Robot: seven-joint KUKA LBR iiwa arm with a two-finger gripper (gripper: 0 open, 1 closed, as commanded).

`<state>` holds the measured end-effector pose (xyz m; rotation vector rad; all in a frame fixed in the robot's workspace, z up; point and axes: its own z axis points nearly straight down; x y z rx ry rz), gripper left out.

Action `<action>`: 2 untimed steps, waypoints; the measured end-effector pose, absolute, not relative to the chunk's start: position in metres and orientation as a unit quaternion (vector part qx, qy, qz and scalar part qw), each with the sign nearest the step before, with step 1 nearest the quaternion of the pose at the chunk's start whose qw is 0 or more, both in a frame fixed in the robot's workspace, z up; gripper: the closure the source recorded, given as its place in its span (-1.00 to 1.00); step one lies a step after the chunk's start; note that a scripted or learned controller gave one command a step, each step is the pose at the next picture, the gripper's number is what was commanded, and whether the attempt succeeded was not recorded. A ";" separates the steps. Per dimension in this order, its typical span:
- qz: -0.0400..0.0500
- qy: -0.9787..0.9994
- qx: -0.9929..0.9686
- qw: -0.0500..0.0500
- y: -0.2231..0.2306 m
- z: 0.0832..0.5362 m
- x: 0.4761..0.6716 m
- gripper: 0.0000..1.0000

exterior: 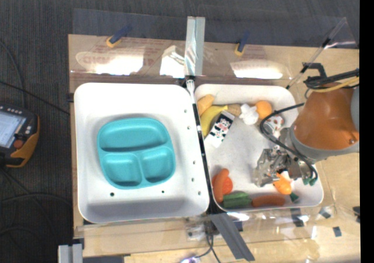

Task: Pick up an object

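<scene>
A: Going left to right. A handheld pendant (17, 132) is lying at the far left edge, off the surface; its screen is glowing but nothing on it is readable.

B: Left bin?

A: The left bin (87, 104) is holding just a teal divided tray (137, 151), three compartments, sitting centre-left of frame.

B: And the right bin?

A: The right bin (245, 151) is carrying all the pickable stuff. A banana (205, 117) is lying at its upper left, with a small black-and-white printed box (220, 127) touching it; print is too small to read. A white piece (249, 116) and an orange ball (264, 108) are sitting along the top wall. Along the bottom: an orange-red piece (221, 183), a green vegetable (235, 200), a reddish long piece (269, 200).

B: Arm?

A: The pincer (270, 168) is sitting low in the bin's lower right, just beside a small orange object (283, 184). Can't tell how far it's open, or whether anything is in it.

B: Step?

A: I'm reading it as the descend-and-grasp phase, with the small orange object the likeliest target. Next move is needing a clean close on one item, then a straight lift clear of the bin wall. No legible brands anywhere.
</scene>
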<state>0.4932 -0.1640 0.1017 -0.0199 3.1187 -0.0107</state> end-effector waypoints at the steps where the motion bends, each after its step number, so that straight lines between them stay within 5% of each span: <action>1: -0.001 0.999 0.037 0.005 -0.149 0.091 0.558 1.00; 2: -0.002 0.999 0.037 0.007 -0.149 0.091 0.559 -1.00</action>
